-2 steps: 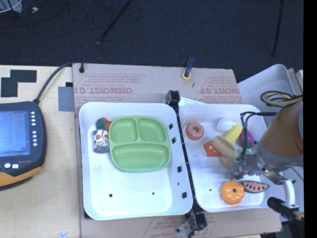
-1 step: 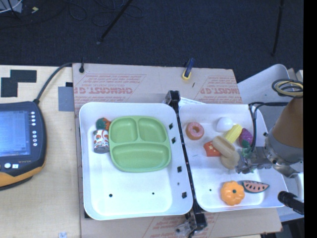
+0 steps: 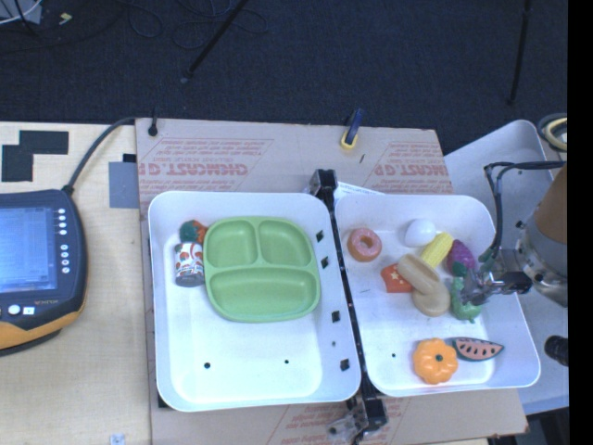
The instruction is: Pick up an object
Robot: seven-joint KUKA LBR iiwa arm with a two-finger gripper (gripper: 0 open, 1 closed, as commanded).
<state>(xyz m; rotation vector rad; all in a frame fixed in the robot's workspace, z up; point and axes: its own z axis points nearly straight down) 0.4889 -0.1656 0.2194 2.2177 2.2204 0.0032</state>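
My gripper (image 3: 478,288) reaches in from the right and sits low in the right bin (image 3: 500,378), right over a green toy vegetable (image 3: 462,302). A purple toy (image 3: 460,255) lies just above it. Left of the gripper lie a tan bread roll (image 3: 422,282), a red-orange piece (image 3: 396,278) and a yellow toy (image 3: 437,247). A white egg (image 3: 420,232) and a pink donut (image 3: 363,244) lie farther back. An orange pumpkin (image 3: 435,361) and a watermelon slice (image 3: 477,349) rest near the front. Nothing is visibly lifted.
The left bin (image 3: 241,378) holds a green divided plate (image 3: 260,269), a small can (image 3: 189,263) and a small toy (image 3: 193,232) at its left. A teach pendant (image 3: 37,267) lies on the bench at far left. A black divider clip (image 3: 323,185) joins the bins.
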